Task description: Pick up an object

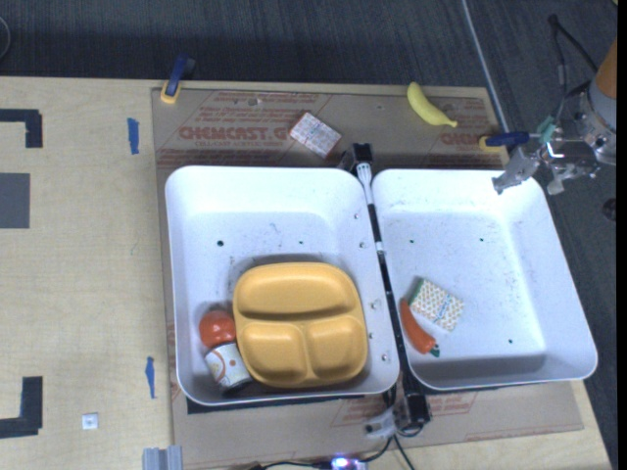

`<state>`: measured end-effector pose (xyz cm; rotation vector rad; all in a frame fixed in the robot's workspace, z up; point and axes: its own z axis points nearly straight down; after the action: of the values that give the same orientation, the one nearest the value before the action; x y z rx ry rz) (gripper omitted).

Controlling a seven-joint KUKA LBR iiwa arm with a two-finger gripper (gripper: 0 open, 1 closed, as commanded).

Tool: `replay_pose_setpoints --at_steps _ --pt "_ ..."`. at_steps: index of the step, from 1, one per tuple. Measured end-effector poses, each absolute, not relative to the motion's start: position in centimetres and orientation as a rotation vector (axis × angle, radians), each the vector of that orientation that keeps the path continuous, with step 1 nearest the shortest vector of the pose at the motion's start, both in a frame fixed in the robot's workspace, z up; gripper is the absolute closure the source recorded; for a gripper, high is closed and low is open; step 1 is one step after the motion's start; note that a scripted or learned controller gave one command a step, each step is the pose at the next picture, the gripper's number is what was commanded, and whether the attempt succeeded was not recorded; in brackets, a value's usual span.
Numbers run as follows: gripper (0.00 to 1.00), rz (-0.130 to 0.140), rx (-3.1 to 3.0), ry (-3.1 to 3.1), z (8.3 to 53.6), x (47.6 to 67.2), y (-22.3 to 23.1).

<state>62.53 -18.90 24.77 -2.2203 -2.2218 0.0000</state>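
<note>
While the gripper [529, 169] hangs over the far right corner of the right bin [509, 262], every object lies apart from it.

In the camera view, whether the pincer is wide or narrow cannot be told, since it is small and blurred at the frame's right; nothing shows between its tips. The right bin holds an orange carrot [418, 329] near its front left corner, with a small patterned packet [437, 306] touching it just behind. The left bin [196, 223] holds a yellow divided tray [299, 321] at its front, and an orange-and-white cup [222, 346] lies just beside the tray's left edge. Beyond the bins, a banana [429, 106] and a patterned card [314, 133] rest on the cardboard [235, 116].
</note>
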Motion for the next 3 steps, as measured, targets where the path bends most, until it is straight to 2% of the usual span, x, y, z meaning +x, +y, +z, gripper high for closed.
replay_pose_setpoints --at_steps 1,2,3 --pt "0.0 0.0 -2.219 -2.222 15.2 59.4 -12.7" --pt "0.0 -0.012 -2.227 -2.227 8.9 53.2 -12.1" --pt "0.0 -0.015 -2.233 -2.23 8.9 48.4 -11.2"
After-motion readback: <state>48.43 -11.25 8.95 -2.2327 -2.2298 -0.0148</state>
